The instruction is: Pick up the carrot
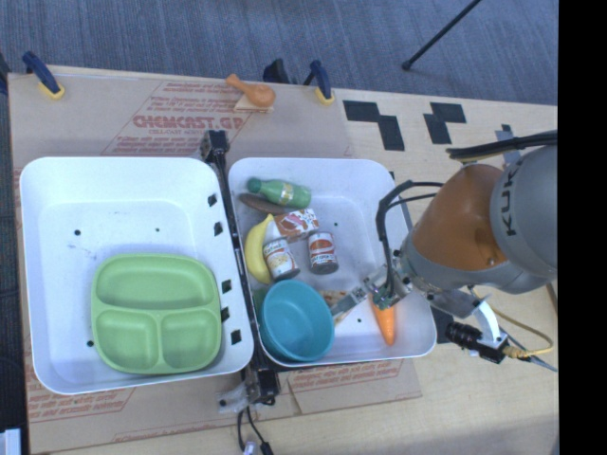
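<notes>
The arm (pixel 484 230) reached in from the right, wrist bent down — its gripper (pixel 384 297) sat over the carrot's (pixel 384 322) green top; finger state unclear.

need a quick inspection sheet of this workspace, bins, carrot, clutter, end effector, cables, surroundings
surface: bench with printed cardboard under two white bins, left bin and right bin, side by side.
job's things: carrot lies in the right bin near its front right corner, leafy end toward the arm.
clutter: right bin holds a blue bowl, banana, green bottle, two small cans; left bin holds a green divided plate.
end effector: end effector sits just above the carrot's top; grip unclear.
cables: black cable loop by the wrist; yellow lead at right.
surroundings: blue clamps on the far edge, grey carpet, tripod leg.
</notes>
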Action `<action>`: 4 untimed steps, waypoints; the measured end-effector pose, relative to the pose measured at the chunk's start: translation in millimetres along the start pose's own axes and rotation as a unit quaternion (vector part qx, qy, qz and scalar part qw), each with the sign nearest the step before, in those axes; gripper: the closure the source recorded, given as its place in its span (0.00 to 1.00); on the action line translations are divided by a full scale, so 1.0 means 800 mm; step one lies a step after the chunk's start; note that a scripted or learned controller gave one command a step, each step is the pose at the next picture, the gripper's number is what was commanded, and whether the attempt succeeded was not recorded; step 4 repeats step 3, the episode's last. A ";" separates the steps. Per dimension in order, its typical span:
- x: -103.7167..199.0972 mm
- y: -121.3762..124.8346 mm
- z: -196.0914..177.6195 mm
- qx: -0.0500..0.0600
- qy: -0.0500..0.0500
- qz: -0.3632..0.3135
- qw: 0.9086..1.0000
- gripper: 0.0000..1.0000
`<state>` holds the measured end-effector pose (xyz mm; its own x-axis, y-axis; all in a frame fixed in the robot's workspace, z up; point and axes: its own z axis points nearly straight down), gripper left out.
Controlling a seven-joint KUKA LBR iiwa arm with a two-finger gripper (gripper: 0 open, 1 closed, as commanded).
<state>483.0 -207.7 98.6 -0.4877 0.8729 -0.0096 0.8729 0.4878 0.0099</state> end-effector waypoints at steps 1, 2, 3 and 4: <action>0.000 0.005 -0.019 0.000 0.003 -0.007 1.000 1.00; 0.088 0.053 -0.071 -0.005 -0.014 -0.039 0.999 1.00; 0.046 0.019 -0.098 0.006 0.005 -0.126 0.992 1.00; 0.046 0.019 -0.098 0.006 0.005 -0.126 0.992 1.00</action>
